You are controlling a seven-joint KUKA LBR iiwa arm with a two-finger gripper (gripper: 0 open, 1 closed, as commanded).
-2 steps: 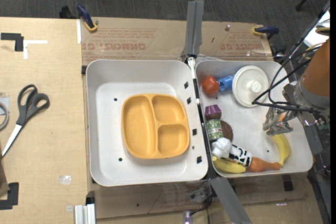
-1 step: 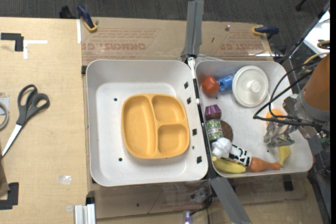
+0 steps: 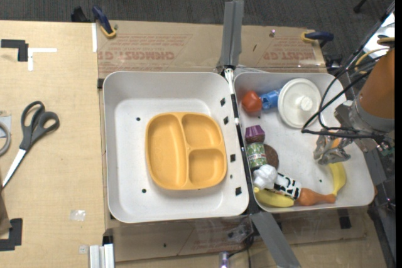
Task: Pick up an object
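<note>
Tool (image 3: pixel 328 152) just above banana (image 3: pixel 339 177)

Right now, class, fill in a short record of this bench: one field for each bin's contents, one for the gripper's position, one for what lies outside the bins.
left bin: orange divided plate
right bin: white round lid, two bananas, carrot, small bottle, red and blue toys
gripper: low over the right bin, beside one banana
outside: scissors on the bench, left

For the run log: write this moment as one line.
task: pick up an object | end effector: low in right bin, above banana | grasp: none seen | left bin: yellow divided plate
</note>
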